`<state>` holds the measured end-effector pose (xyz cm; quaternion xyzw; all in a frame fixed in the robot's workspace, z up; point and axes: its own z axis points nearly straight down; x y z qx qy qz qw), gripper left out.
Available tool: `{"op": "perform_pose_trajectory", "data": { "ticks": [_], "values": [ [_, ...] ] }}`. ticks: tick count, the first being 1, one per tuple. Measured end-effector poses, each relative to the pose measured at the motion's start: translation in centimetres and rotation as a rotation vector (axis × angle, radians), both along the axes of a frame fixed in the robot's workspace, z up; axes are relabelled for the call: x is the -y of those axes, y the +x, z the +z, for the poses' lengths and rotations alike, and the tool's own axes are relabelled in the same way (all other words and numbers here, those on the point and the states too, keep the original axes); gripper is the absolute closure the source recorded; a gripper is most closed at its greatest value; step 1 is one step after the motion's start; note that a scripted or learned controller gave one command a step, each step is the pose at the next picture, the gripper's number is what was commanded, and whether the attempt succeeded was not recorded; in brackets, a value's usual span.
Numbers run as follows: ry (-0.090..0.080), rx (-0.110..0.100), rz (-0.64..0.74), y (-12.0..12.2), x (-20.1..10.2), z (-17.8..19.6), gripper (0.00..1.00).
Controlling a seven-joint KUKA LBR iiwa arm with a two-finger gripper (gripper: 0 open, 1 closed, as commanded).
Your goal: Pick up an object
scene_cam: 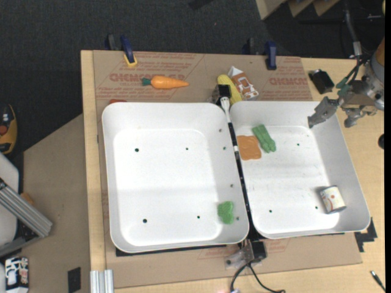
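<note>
Nearest, a green lump (226, 212) is seen in the left bin (122, 127), while the gripper (335, 112) is held spread over the right bin's (351, 163) far right corner.

white bins (122, 182), orange carrot (166, 83), green pod (264, 138), orange slice (248, 147)

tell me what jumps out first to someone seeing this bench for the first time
Two white bins side by side dominate, the left bin holding a green lump near its lower right corner. The right bin has an orange piece and a green strip at its upper left, a small white can lower right. A toy carrot lies above the bins, and the gripper hangs over the right bin's upper right corner.
</note>
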<state>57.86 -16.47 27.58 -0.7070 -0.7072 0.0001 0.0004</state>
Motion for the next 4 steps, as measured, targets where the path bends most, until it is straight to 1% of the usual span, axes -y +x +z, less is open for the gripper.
{"op": "perform_pose_trajectory", "data": {
  "ticks": [1,2,3,4],
  "values": [
    [0.006,-0.008,0.010,1.1,-10.0,-7.2,0.00],
    [0.000,-0.004,-0.002,3.3,-6.8,-11.3,0.00],
    [0.001,-0.004,-0.002,2.9,-7.3,-19.2,0.00],
    [-0.001,0.003,-0.001,3.1,-7.2,-17.7,1.00]
  ]
}}
